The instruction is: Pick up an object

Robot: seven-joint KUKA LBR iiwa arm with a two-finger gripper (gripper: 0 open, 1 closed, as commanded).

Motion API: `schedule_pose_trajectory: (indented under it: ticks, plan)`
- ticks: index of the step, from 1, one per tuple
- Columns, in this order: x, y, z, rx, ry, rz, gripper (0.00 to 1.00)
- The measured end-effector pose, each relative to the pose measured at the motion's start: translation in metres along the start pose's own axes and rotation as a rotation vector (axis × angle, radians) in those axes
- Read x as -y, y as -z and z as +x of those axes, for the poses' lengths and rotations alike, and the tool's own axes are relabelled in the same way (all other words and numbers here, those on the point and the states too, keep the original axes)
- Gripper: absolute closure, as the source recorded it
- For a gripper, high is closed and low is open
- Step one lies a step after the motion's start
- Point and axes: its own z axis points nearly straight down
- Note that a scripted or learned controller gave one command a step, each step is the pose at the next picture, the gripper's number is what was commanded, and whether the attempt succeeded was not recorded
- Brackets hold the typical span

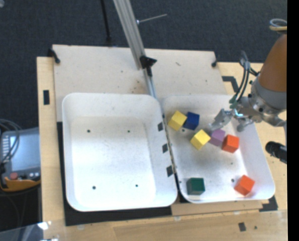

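The arm point(276, 69) is cut off by the right edge of the view, so that only its orange band and grey wrist are seen, and the fingers of the gripper point(233, 118) are too small and blurred against the right bin point(262, 157) for their spacing to be judged. The purple block point(217, 136) is partly covered by the orange block point(230, 143) touching it near the bin's right wall. The aluminium post point(130, 26) is cut off by the top edge, and the grey box with a screen point(19, 152) beside the bench's left edge is partly cut off by the view's left edge, its screen too blurred to be read.
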Motion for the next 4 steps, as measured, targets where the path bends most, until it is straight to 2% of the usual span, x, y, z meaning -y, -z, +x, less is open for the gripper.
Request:
schedule_pose_trajectory:
  ticks: [1, 2, 4]
  plan:
    - [-0.001, 0.003, 0.0, 0.001, -0.001, -0.005, 0.0]
    - [-0.01, -0.045, -0.002, 0.002, -0.005, -0.001, 0.0]
    - [0.004, -0.137, 0.0, 0.002, -0.004, 0.001, 0.0]
